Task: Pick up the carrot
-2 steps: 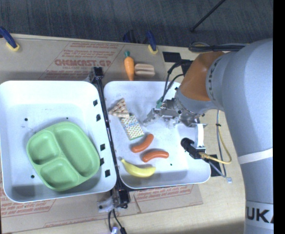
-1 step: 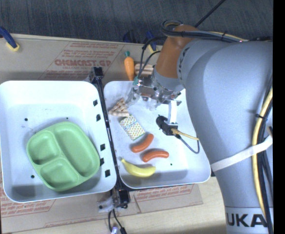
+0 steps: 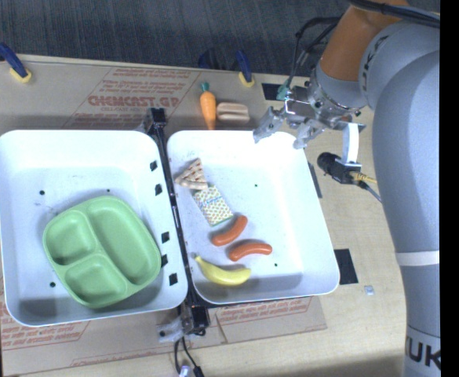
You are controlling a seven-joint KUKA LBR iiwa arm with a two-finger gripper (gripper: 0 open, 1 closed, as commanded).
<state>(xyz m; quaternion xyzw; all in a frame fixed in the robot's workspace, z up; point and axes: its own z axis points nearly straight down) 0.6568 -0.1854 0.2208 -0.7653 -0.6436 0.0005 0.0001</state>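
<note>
Camera view has the metal gripper (image 3: 282, 133) spread open and holding nothing, over the far right corner of the right white bin (image 3: 311, 226). Left of it, outside the bin on the cardboard, lies the carrot (image 3: 208, 110), a smooth orange taper with its long axis running near to far and its green top pointing away. A hot dog bun (image 3: 232, 113) sits between carrot and gripper.
</note>
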